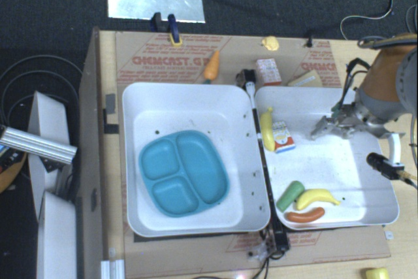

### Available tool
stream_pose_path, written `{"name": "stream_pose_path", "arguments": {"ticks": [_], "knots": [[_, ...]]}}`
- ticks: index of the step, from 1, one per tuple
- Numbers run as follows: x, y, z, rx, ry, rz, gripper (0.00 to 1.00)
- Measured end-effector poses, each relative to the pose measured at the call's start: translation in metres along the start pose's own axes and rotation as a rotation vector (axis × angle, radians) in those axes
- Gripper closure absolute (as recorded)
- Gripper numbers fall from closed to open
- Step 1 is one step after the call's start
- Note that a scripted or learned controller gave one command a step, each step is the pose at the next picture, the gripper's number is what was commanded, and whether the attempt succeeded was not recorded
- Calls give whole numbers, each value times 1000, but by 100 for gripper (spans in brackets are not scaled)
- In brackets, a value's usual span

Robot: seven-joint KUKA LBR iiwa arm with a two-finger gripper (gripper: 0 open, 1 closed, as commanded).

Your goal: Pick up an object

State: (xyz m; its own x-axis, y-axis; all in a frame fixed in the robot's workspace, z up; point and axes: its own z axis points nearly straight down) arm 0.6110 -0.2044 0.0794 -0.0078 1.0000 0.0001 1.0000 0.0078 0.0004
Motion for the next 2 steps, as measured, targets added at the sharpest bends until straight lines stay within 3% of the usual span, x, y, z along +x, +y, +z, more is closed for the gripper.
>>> {"name": "stream_pose_path", "arguments": {"ticks": [1, 2], "knots": [[91, 44, -46, -8, 2, -6, 0], [113, 58, -5, 7, -7, 0, 0]]}}
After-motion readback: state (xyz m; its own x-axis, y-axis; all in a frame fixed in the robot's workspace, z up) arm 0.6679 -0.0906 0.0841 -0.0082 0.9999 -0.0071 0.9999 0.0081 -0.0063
